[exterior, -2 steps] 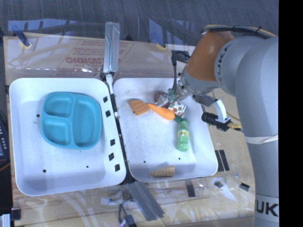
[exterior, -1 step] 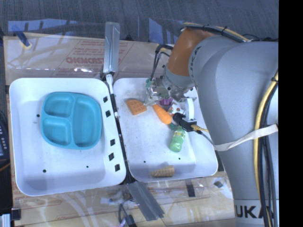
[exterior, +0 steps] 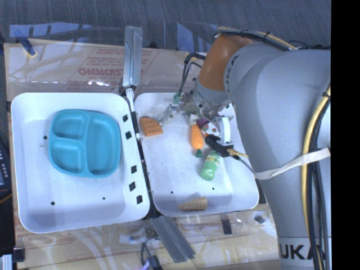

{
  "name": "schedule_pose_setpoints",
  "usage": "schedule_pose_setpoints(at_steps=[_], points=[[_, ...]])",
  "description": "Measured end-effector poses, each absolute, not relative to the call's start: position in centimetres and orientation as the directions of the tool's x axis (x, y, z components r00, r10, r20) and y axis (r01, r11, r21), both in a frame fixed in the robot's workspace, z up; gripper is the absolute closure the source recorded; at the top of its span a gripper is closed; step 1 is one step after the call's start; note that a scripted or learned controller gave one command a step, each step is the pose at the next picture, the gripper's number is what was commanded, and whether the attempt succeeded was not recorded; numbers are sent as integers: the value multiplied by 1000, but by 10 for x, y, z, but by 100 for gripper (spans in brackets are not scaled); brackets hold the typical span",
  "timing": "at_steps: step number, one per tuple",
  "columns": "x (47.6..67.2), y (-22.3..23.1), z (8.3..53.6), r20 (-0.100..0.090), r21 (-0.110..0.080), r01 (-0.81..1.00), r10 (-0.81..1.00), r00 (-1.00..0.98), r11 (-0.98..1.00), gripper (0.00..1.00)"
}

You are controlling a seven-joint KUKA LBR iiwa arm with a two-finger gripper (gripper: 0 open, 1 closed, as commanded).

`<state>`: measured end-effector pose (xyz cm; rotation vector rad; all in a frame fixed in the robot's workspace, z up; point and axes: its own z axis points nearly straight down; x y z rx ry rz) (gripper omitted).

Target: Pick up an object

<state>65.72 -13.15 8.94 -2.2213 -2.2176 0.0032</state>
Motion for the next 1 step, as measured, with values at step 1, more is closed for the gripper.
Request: schedule_pose_setpoints(at_steps=[1], points=[[629, -176, 89, 3, -6, 996, 996, -94, 94, 0]])
